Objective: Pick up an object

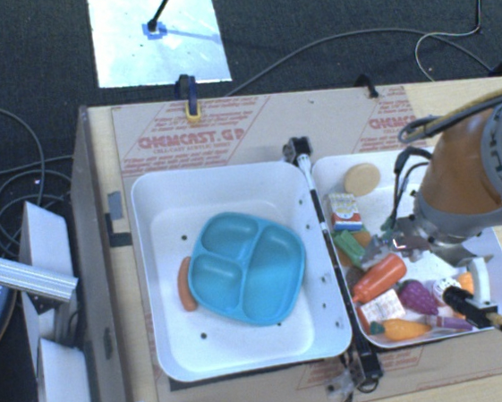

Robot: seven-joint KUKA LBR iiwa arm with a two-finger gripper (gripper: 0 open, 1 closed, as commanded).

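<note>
1. Desk [251,119]: carries two white bins side by side; the left bin [162,251] holds a blue tray [245,266] with a sausage [186,284] just beside its left edge
2. Right bin [390,157]: holds the candidate objects, crowded at the near end: a round cookie [362,178], a small carton [345,212], a green piece [346,246], a red pepper [381,275], purple grapes [417,296], a carrot [401,330]
3. Arm [473,175]: reaches in from the right; its wrist sits low over the middle of the right bin
4. Jaws [391,244]: just above the red pepper's top end, near the green piece; whether they are spread or pressed together cannot be told, and nothing is seen between them
5. Risk: the objects touch and overlap, so a descent here could land on two at once, or a rounded pepper could slip out sideways; the bin's dividing wall is close on the left
</note>
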